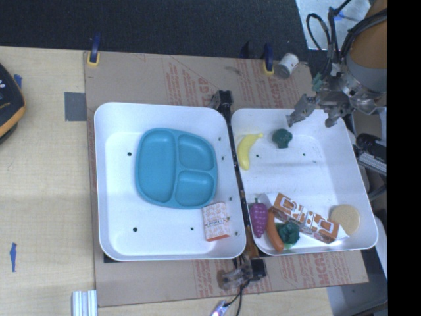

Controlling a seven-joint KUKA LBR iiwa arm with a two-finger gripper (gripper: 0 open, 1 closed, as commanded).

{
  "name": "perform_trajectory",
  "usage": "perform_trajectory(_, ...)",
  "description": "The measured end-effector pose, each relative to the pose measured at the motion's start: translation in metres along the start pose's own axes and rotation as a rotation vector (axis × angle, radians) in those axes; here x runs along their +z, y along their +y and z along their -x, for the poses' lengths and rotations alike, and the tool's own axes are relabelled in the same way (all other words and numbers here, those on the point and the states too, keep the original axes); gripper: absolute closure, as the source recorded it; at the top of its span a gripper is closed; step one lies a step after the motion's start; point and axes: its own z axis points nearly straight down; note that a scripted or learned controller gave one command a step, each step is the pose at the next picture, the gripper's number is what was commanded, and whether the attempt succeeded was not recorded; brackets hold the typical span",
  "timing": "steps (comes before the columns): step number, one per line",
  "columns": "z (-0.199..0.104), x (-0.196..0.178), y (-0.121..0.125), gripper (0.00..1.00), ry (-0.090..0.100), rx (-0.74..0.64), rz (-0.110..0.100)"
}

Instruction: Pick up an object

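Camera view has the gripper (316,114) hovering, fingers spread apart and empty, above the right bin's (352,176) far edge; best drop squarely over the broccoli floret (282,137).

I read both white bins (105,176) as smooth, faintly glossy plastic. The blue divided plate (176,168) looks matt plastic. Under them lies brown cardboard (164,78) with printed red lettering, on a pale wood-grain bench (39,189). The gripper (317,110) looks bare grey metal.
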Motion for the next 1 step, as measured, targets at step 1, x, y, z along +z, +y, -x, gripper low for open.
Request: perform_trajectory(1,-0.0604,0.0647,-0.1077,0.00,0.000,0.001,-0.002)
